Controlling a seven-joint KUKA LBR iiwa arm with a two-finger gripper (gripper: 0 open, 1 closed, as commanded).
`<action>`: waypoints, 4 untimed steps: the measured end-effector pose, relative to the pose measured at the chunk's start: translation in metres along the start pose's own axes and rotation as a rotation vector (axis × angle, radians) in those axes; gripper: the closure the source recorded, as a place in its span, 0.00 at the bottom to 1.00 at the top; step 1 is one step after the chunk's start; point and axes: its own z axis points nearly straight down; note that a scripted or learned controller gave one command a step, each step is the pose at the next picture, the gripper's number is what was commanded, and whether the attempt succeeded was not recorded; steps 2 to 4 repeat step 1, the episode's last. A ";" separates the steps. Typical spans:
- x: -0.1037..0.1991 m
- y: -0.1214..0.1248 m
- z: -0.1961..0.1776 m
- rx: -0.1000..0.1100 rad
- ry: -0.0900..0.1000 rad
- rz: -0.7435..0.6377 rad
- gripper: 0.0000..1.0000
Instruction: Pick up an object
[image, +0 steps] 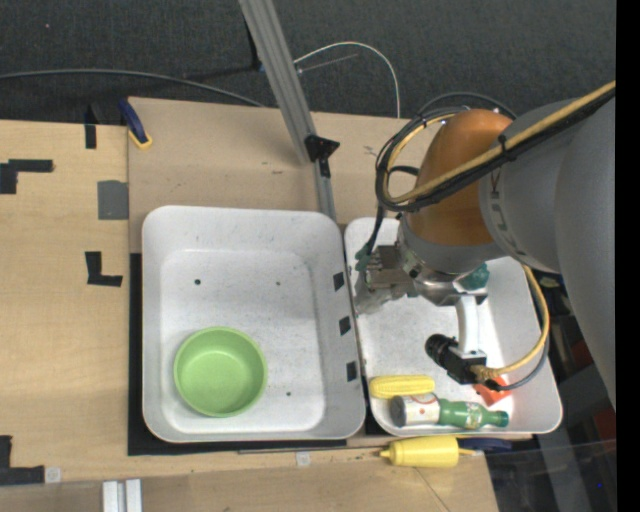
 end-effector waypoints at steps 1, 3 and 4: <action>0.060 0.003 -0.007 -0.002 0.001 -0.002 1.00; 0.060 0.003 -0.007 -0.002 0.001 -0.002 1.00; 0.060 0.003 -0.007 -0.002 0.001 -0.002 1.00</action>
